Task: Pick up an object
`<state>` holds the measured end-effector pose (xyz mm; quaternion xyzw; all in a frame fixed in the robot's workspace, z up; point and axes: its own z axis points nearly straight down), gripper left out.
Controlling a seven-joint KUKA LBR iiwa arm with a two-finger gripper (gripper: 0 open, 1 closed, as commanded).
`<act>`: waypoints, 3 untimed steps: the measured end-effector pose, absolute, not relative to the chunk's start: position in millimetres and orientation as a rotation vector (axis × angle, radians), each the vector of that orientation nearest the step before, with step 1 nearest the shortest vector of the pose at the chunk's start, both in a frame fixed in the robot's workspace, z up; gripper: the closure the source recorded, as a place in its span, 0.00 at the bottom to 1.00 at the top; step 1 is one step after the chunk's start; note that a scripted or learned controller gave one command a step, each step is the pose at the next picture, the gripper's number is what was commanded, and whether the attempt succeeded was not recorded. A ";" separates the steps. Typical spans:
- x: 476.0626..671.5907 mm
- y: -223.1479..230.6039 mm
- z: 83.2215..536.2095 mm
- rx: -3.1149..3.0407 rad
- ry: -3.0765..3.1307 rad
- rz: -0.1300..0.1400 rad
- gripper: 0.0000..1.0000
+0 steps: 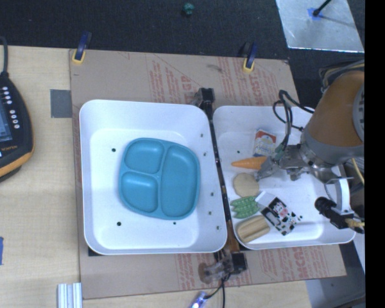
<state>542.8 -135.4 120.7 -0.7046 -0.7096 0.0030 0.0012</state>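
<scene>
Left bin [93, 172]: blue divided plate [159, 178]. Right bin [234, 124]: carrot [247, 163], cookie [246, 185], pea pod [244, 205], bread [252, 228], dice-patterned card [279, 214], small packet [264, 141]. Gripper [274, 163] by carrot; grip state unreadable.

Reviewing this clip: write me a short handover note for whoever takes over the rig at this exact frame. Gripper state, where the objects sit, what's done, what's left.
Gripper: low in the right white bin, its tip beside the wide end of the orange carrot-shaped toy; I can't tell whether it grips anything.
Right bin also holds: small red-and-white packet, round beige disc, green pea-pod toy, black-and-white patterned card, tan oblong block.
Left white bin: blue three-compartment plate.
Done: arm has reached the objects.
Left: confirm a grasp and lift one object.
</scene>
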 end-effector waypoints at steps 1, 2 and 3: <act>603.7 -133.0 91.4 -2.213 -2.227 0.006 0.00; 603.5 -134.1 101.7 -2.212 -2.227 0.008 1.00; 604.8 -65.2 192.8 -2.215 -2.226 0.000 1.00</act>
